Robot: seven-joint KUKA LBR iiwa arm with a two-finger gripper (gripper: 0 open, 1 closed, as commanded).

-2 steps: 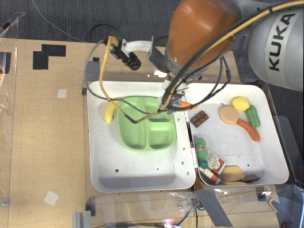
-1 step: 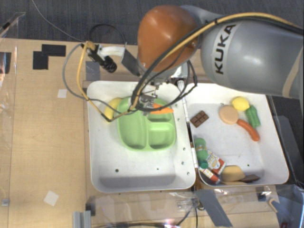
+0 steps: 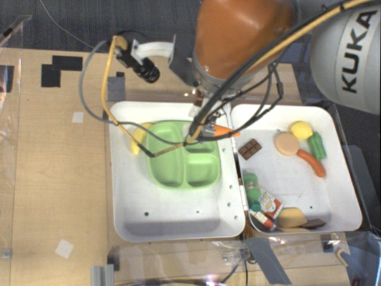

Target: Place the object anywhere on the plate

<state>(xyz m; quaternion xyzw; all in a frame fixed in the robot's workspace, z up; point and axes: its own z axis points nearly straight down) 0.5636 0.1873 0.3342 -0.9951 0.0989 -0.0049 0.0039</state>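
- Gripper above the green plate; grip state impossible to tell.
- Orange carrot beside it at the plate's far right corner.
- Best lowered over a compartment before letting go.

The plate is a light green divided tray with three sections, sitting flat in the left white bin. An orange carrot hangs tilted over the plate's upper right corner, right by the bin's inner edge.
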